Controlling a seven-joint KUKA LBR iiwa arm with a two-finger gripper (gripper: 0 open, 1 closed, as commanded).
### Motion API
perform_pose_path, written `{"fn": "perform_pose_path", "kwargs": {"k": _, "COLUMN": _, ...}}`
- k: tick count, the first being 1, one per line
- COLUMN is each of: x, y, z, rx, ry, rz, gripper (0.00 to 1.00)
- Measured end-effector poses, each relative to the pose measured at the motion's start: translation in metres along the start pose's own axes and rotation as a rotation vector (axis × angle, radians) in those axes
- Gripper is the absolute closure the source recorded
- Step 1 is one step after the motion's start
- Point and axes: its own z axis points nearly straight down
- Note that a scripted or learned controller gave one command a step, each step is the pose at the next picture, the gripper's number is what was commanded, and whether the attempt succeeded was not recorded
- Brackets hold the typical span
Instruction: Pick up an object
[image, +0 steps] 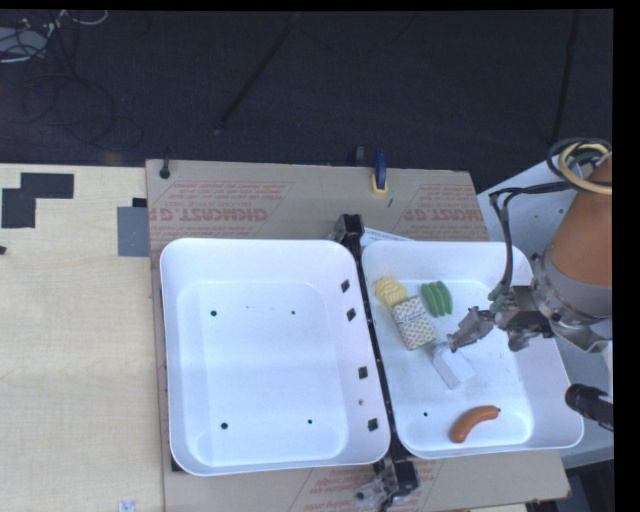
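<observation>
Orange sausage-shaped piece lying nearest me in right bin, smooth, curved. Am seeing gripper hovering beyond it, well apart; can't tell finger spread. Farther: patterned block, yellow lump, green ribbed piece.

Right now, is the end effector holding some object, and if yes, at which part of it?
Nothing is held. The end effector hangs over the right bin, just above the clear block, with no object between its fingers.

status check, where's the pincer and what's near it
Pincer low over right bin, nothing held. Clear block just below it. Patterned block alongside.
</observation>
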Motion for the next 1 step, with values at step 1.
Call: {"fn": "perform_pose_path", "kwargs": {"k": 1, "x": -0.0007, "y": -0.0002, "z": -0.0095, "rx": 0.003, "ry": 0.001, "rz": 0.0, "gripper": 1.0}}
